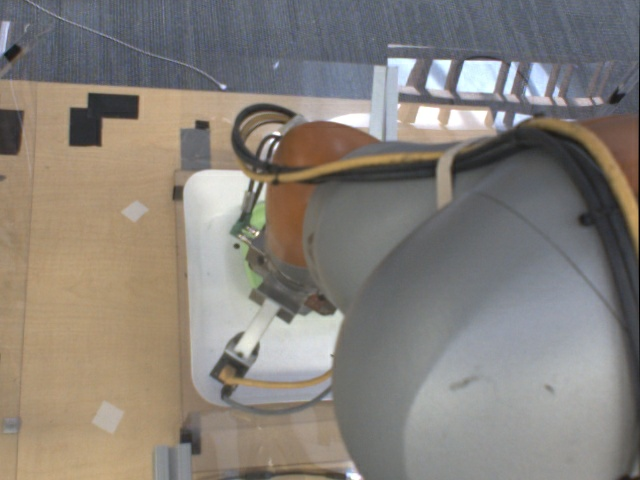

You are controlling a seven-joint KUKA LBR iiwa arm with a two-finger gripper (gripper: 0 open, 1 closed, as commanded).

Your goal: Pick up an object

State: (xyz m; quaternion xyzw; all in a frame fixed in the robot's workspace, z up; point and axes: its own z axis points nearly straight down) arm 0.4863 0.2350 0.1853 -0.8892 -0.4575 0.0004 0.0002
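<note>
Arm (480, 298): the grey casing is nearest the camera and covers the lower right of the view; a yellow cable runs along its top edge.
Orange band (300, 183): sits above the wrist, over the middle of the left bin.
Gripper (272, 283): only its grey base shows below the band, low over the bin; the wrist hides its tip, so I cannot tell whether it is parted, closed or holding anything.
Green thing (256, 214): bright lime green, seen as two thin slivers at the left edge of the wrist, one higher and one lower.
Where it is: in the left bin, about mid-length, under the wrist and touching or just beside the gripper; which one cannot be told.
Which way it points: too much is covered to tell its shape, long axis or heading.
Count of green things: two slivers; one thing or two cannot be told.
Left bin (205, 298): one, shallow and white, with its left wall and near corner bare.
Second bin (345, 121): a white sliver past the orange band.
Bench (90, 298): pale wood with two pale square patches and two black marks farther back.
Floor (300, 13): grey carpet beyond the bench, crossed by a thin white wire.
</note>
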